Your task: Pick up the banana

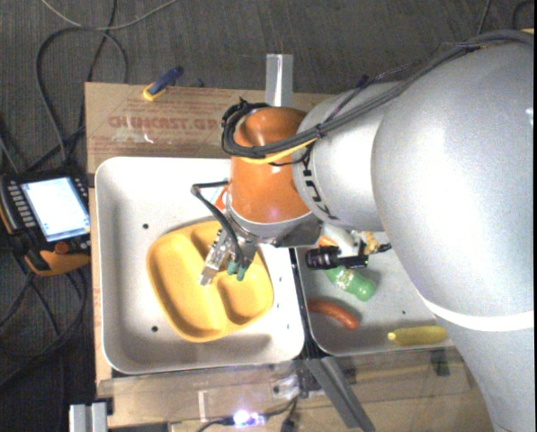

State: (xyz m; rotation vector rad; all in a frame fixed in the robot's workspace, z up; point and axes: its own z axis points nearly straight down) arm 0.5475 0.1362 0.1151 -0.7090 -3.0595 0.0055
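Gripper [225, 270] hung low over the yellow dish [183, 306] in the left bin [115, 241]. Its fingers looked parted w/ nothing between them, though they were small in the camera view and partly shaded by the wrist. So nothing was grasped.

Progress: task not yet done, and judging by the layout not really started. The banana [418, 335] lay in the right bin [389, 311], near its front edge, flat and lengthwise along that edge, well apart from the gripper. The bin divider and the other right-bin items sat between them. The gripper was poised over the wrong bin, so what was left was basically everything: cross to the right bin, line up over the banana, come down, close, lift.

Containers:
- Left bin: held the yellow dish, a shallow two-section tray lying slantwise across the middle. No food was seen in either section.
- Right bin: three items. A green thing [356, 284] sat at the back, just under the wrist. A reddish sausage [334, 313] lay beside it toward the divider. The banana was at the front, clear of both, w/ bare floor around it.

The arm [448, 196] covered much of the right bin's far side.
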